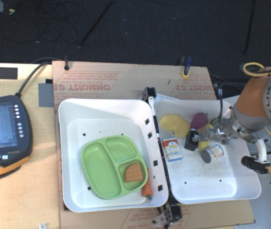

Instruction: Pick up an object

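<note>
Purple fruit (200, 119) lies in the right bin (221, 190), just beside my hand (203, 138); whether my hand is apart or together I cannot tell. I judge a straight descent best, clear of the small can (214, 153) below it.

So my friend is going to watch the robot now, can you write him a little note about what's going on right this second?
Gripper: low in the right bin, among the things near its far side. I can't tell if it is open or shut, or if it has anything.
Right bin: yellow piece, purple thing, small carton, small can.
Left bin: green divided plate with a waffle in one compartment; carrot beside the plate.
Done: nothing visibly lifted.
Left: grab one object and raise it.
</note>
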Motion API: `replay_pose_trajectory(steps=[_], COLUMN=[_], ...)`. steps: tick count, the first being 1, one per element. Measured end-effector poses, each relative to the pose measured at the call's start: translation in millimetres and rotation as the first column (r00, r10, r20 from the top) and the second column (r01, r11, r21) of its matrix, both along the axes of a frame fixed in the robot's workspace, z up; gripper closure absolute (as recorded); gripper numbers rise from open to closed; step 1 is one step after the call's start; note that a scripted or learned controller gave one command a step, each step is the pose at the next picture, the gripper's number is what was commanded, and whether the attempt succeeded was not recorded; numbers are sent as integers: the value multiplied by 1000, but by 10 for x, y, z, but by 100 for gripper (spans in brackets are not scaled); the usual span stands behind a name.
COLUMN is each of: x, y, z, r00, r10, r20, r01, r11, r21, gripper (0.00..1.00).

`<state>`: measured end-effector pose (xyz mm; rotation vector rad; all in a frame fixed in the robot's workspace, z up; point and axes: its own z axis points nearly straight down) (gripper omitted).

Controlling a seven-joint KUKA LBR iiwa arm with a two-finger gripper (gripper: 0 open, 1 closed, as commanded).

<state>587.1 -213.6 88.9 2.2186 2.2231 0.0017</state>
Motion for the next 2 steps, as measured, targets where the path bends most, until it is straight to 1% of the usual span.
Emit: replay_pose_trajectory(steps=[1,2], x=[-909,-574], y=[-1,317], z=[294,-21], r00=[1000,1000], r10=[-5,1], r20=[-7,-2], r01=[5,-1], r11=[1000,1000], r21=[2,0], gripper=[0,0])
